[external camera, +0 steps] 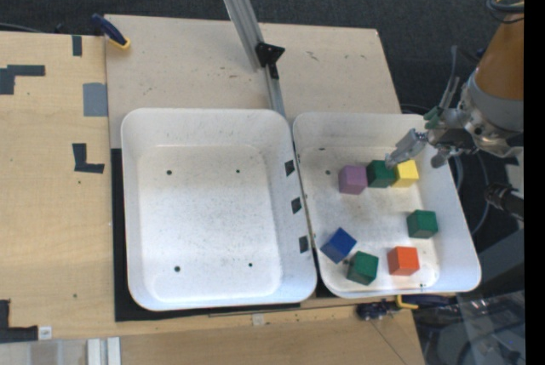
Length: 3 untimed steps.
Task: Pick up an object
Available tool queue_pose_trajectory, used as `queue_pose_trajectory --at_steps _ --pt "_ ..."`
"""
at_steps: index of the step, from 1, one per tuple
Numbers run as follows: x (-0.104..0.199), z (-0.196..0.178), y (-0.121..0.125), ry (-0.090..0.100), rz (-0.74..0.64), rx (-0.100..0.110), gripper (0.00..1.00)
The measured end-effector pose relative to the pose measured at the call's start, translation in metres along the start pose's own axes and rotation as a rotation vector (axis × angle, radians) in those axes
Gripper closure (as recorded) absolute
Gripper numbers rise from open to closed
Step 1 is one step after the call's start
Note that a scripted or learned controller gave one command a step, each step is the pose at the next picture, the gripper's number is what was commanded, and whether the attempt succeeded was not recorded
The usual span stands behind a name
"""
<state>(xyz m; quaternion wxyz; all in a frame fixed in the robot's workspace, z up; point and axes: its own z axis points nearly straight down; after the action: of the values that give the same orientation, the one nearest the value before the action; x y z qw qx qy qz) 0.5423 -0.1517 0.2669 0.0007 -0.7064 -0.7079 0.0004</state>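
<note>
The right bin holds several small cubes. Purple, dark green and yellow cubes sit in a row near its middle. Another green cube lies toward the right wall. An orange cube, a green cube and a blue cube lie along the front. My gripper reaches in from the right and hangs just above the green and yellow cubes of the row. Nothing is seen held in it.
The left bin stands beside the right one, with a shared raised rim between them. A slanted metal bar crosses behind the bins. The arm's grey and orange wrist stands over the right bin's far right corner.
</note>
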Motion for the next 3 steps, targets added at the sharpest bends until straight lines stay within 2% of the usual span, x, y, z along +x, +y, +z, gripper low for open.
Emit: queue_pose_trajectory --at_steps 1,3 --pt "0.0 0.0 0.0 0.0 0.0 0.0 0.0" --pt "0.002 0.101 -0.014 0.001 0.002 0.006 0.0"
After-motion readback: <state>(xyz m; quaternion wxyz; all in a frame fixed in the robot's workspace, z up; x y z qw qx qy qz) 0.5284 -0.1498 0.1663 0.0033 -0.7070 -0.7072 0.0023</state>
